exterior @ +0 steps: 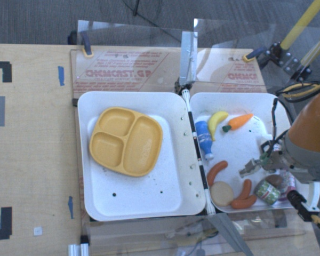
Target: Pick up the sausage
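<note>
Sausage (pixel 217 172) lies in the right bin (pixel 224 101), to the left of the end effector (pixel 253 167) and a little lower in the picture, apart from it. It is a short reddish-brown link, smooth and gently curved, running from lower left to upper right, with rounded ends. Its lower end sits just above a round tan disc (pixel 222 193), near the bin's left wall.

The end effector hangs over the right bin's right half, a dark metal cluster with wires, reaching in below the arm's orange band (pixel 312 124). Whether its fingers are apart or together I cannot tell; nothing can be seen between them.

Below the end effector two more reddish links (pixel 245 195) lie together, one upright and one flat along the bin's front wall, touching the tan disc's right side. Just right of those, below the end effector, sits a green-and-dark can-like item (pixel 269 191). Left and above the end effector lies a blue bottle (pixel 204 138) along the left wall, with a yellow banana (pixel 218 120) beside its top. Above the end effector rests an orange carrot (pixel 237 122) with a green tip.

Far to the left, in the left bin (pixel 96 196), rests a yellow divided plate (pixel 127 141). Both bins sit on the pale wooden worktop (pixel 32 143).
</note>
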